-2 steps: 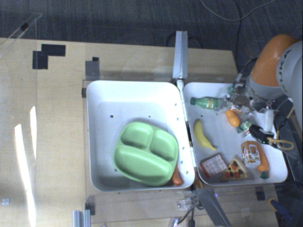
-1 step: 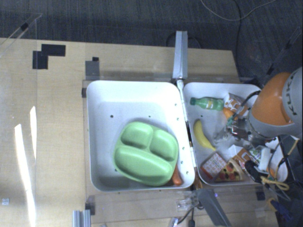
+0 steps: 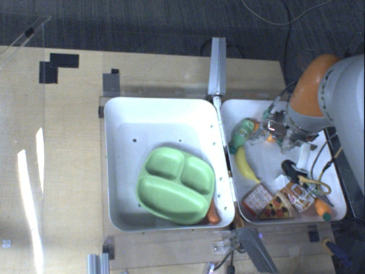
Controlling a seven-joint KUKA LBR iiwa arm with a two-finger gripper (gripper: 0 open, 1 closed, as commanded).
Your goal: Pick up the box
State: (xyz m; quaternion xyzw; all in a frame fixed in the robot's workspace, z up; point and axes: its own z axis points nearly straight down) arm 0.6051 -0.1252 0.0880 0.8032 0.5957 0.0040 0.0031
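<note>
Currently claw (image 3: pixel 280 131) over right bin's (image 3: pixel 340 210) far edge, opening unclear; box (image 3: pixel 258 198) against near wall.

Look to the lower right of the frame: your box (image 3: pixel 258 199) is a small carton printed in red with pale patches. It lies flat and turned at a slant on the floor of the right bin (image 3: pixel 251 104), close to the bin's near rim, toward its lower left corner.
</note>
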